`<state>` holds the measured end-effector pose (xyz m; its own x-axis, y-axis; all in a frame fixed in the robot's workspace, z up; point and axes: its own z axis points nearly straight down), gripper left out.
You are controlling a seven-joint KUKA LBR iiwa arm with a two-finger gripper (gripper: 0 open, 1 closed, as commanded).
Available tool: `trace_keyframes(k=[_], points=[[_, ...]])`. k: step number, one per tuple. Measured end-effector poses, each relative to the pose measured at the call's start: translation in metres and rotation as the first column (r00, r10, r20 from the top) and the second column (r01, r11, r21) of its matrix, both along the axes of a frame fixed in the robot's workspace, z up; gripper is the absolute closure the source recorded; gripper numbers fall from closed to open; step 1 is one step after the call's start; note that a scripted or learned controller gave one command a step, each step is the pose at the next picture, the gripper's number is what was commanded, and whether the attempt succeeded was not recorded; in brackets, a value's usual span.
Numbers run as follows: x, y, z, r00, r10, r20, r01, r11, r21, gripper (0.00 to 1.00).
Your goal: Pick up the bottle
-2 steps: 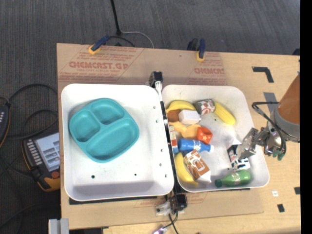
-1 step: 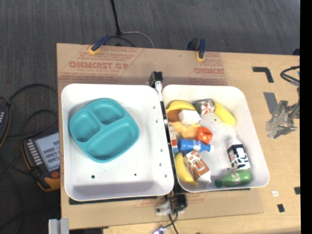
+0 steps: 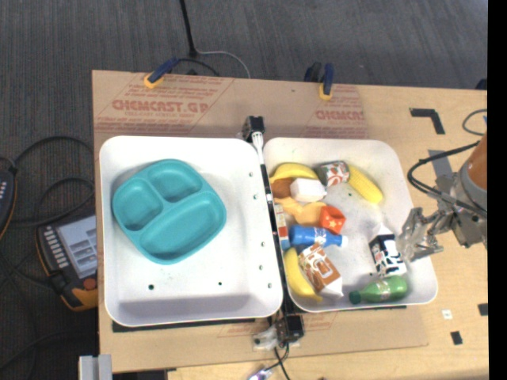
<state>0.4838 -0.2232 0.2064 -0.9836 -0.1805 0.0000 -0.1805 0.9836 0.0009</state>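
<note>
Arm [image 3: 475, 188]: grey with an orange band, reaching in from the right and stopping at the right bin's outer edge.
Gripper [image 3: 413, 236]: low over the right rim of the right bin, its metal fingers spread apart with nothing between them.
Bottle [image 3: 380, 290]: green, lying on its side in the near right corner of the right bin, cap end pointing left, just below the gripper and apart from it.
Carton [image 3: 386, 256]: small, black, white and blue, standing just above the bottle and just left of the gripper.
Right bin [image 3: 396, 161]: crowded; a can [image 3: 333, 172] and a banana [image 3: 364, 185] at the far side, a second banana [image 3: 289, 171] curving along the far left.
Centre of right bin: a blue-and-white bottle [image 3: 315, 237] lying flat, an orange piece [image 3: 333, 219] touching its upper side, a white block [image 3: 307, 189] above that.
Near left of right bin: a brown-and-white packet [image 3: 319, 269] lying over a third banana [image 3: 294, 274].
Left bin [image 3: 182, 303]: holds a teal divided plate [image 3: 168, 209], three compartments, sitting left of centre.
Bench [image 3: 372, 105]: brown board printed with red lettering, two clamps [image 3: 325, 81] on its far edge.
</note>
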Motion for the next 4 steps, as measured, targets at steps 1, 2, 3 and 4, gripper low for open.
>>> trace_keyframes(k=[1,2,3,4], points=[[0.012,0.001,0.104,0.892,0.452,0.005,-0.452,0.892,-0.002,1.00],[0.013,0.005,-0.040,0.901,0.433,0.000,-0.433,0.901,0.002,1.00],[0.088,0.000,0.130,0.770,0.639,0.006,-0.639,0.770,-0.005,1.00],[0.057,0.001,-0.024,0.735,0.678,0.000,-0.678,0.735,0.004,1.00]])
